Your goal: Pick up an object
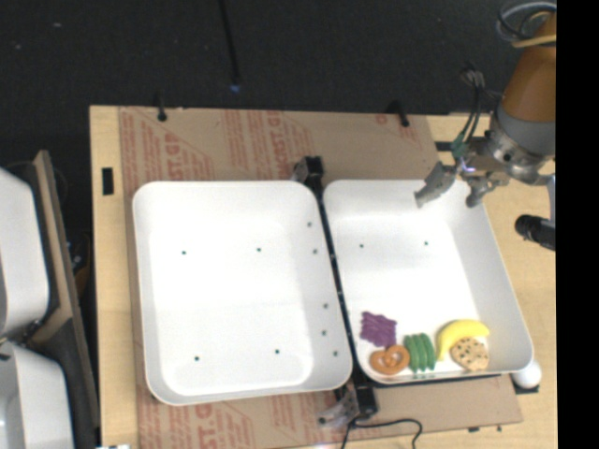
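Plastic-looking toy food, a yellow banana [464, 329] among it, seems light, stiff and slick, best pinched across its narrow middle by the spread, empty gripper [456, 186].

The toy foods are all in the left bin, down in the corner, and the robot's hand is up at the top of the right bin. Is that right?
Not quite. The camera view shows the toy foods in the right bin, down in its near corner, not the left bin. The end effector is indeed at the top of the right bin.

Hand [458, 188] spread open, arm raised
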Controlling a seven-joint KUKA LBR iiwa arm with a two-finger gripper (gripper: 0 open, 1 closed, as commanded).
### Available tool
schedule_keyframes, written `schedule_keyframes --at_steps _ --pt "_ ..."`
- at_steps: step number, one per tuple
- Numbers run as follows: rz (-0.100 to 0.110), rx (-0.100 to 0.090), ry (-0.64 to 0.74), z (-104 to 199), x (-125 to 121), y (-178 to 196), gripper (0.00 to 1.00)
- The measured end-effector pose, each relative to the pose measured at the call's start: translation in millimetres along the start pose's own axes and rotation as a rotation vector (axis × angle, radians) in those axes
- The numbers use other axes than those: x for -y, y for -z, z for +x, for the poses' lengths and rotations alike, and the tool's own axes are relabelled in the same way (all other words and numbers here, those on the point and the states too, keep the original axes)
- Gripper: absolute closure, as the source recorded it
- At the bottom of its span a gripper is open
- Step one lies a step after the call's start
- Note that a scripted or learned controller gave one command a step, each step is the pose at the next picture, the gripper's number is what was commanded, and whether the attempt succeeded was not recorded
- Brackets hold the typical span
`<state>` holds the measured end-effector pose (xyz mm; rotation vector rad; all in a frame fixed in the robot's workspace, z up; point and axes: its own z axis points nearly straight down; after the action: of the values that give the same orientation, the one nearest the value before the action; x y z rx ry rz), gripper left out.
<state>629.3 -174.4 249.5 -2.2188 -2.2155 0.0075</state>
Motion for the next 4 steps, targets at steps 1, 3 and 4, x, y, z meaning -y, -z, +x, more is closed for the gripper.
schedule_keyframes --at_steps 1,3,4 --pt "-0.009 0.001 0.001 0 -1 5 0.0" --pt "-0.003 0.0 0.001 7 -6 -105 0.0" --pt "-0.005 0.001 0.001 6 -5 -151 0.0"
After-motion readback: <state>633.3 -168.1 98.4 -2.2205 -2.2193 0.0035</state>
